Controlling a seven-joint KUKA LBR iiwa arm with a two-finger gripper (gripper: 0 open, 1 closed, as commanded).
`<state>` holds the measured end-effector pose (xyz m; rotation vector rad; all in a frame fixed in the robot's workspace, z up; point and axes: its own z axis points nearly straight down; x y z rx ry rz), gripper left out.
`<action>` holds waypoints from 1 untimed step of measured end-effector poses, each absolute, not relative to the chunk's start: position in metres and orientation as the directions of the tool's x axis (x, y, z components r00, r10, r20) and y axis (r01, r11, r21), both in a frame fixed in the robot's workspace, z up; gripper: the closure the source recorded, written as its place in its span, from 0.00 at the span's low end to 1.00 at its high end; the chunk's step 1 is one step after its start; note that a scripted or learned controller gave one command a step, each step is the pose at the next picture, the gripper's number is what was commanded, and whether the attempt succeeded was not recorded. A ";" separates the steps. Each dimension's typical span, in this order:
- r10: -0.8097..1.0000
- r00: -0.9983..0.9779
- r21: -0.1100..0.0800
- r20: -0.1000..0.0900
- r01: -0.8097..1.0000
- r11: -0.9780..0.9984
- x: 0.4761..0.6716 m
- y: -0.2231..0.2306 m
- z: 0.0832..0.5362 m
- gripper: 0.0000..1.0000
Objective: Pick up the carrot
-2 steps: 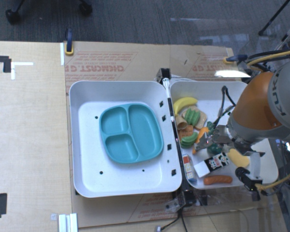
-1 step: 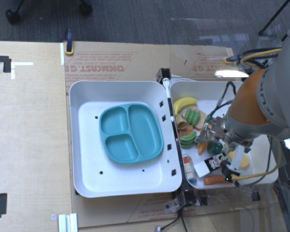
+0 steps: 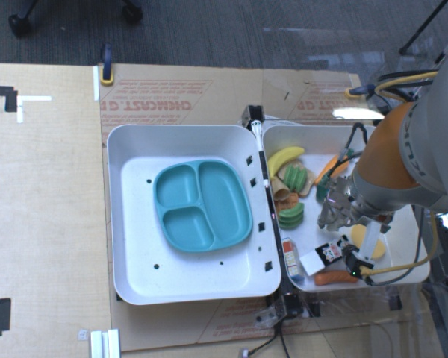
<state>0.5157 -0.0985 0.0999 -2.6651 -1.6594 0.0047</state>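
Carrot (image 3: 330, 278) lies at the near edge of the right bin (image 3: 414, 226), just beside a white card (image 3: 321, 258) — the orange stick (image 3: 328, 168) up by the banana (image 3: 285, 159) might be a second one, hard to say. Gripper (image 3: 333, 216) hangs mid-bin, near the green toys (image 3: 290, 213); can't tell how its grip stands or whether it has anything. I'd come straight down on the near carrot, across its width — wall's tight there.

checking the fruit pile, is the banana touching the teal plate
Apart. The camera view shows the banana in the right bin, the teal plate in the left bin, bin walls between them.
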 end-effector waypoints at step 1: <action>0.999 -0.043 -0.001 -0.003 0.999 0.043 0.563 -0.150 0.184 1.00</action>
